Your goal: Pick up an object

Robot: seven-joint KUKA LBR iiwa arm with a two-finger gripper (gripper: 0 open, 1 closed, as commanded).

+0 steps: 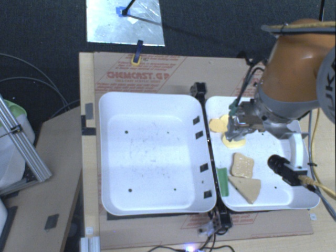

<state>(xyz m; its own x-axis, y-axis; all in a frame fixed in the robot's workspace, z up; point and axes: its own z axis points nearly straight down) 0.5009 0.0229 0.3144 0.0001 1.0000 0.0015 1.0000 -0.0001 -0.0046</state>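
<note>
The right bin (302, 140) holds several small items. Two flat yellow pieces lie at its left side, one (216, 124) nearer the back and one (232, 141) just in front of it. My gripper (239, 130) hangs low directly over the nearer yellow piece and hides part of it; I cannot see whether it touches. A tan square cracker-like piece (242, 165) lies in front of the gripper. A tan wedge (249, 187) sits near the front wall, and a green stick (223, 181) lies along the left wall.
The left bin (152, 101) stands beside the right one, with a black divider strip (206, 140) between them. The arm's grey and orange body (296, 72) looms over the right bin's back right part. Cardboard (142, 70) lies under both bins.
</note>
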